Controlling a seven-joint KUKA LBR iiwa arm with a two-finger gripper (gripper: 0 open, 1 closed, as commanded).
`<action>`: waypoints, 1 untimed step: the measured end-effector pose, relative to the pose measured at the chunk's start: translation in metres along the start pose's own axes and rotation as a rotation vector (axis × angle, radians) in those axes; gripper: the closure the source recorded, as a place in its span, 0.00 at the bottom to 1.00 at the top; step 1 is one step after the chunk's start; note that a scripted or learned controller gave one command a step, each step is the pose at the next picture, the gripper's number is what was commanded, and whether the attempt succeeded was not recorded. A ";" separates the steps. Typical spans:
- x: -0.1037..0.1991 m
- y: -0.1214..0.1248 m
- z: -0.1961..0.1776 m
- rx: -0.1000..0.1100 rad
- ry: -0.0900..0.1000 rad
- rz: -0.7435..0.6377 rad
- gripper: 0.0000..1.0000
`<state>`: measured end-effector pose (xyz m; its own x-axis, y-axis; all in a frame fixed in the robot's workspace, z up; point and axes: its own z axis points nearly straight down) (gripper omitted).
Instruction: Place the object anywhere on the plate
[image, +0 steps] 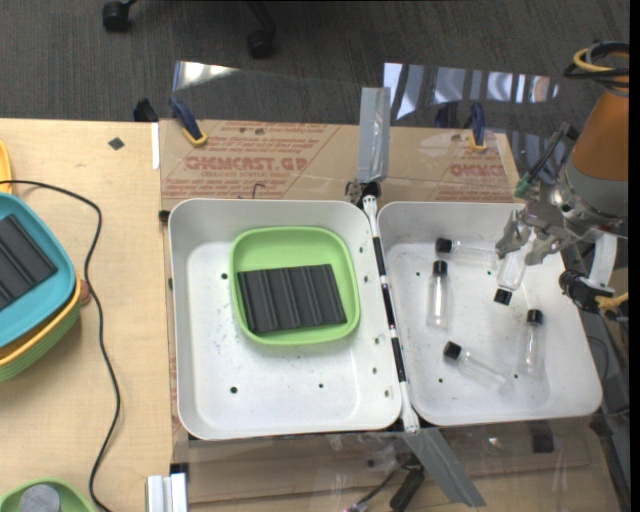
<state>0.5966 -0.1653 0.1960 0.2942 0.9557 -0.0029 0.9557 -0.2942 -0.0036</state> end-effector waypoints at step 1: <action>0.000 0.000 0.000 0.000 0.000 0.000 0.00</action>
<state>0.5966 -0.1653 0.1961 0.2945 0.9556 -0.0028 0.9556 -0.2945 -0.0033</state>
